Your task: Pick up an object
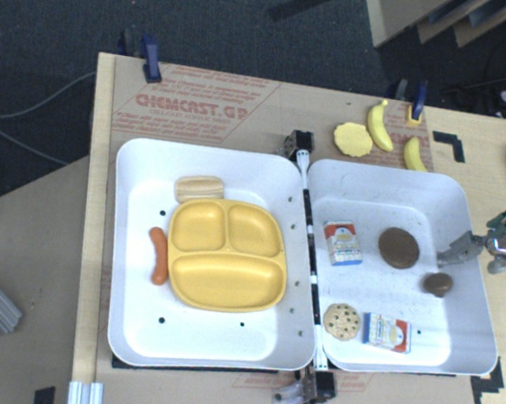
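Camera view: tool at right bin right rim, beside brown lump.

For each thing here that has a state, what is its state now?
yellow tray: upright, compartments empty
sausage: lying flat beside the tray
cookie: lying flat
two small cartons: lying on their sides
gripper: at the right bin's edge, holding nothing
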### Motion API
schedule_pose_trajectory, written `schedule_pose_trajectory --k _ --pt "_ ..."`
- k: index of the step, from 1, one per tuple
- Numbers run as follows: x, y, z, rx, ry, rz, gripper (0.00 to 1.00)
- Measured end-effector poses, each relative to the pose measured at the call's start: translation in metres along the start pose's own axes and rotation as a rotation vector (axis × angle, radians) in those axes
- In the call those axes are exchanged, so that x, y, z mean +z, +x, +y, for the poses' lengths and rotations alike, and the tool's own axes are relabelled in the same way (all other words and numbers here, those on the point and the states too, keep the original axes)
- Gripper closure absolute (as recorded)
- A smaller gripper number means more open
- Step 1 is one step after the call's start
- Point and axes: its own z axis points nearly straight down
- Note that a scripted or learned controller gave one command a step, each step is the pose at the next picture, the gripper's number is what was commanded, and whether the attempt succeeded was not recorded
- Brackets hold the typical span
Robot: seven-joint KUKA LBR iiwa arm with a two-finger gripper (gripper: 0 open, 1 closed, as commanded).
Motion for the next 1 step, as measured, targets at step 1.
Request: schedule_pose_trajectory --k 1 --pt "0.1362 0.0494 0.0578 -0.007 0.003 0.003 0.0"
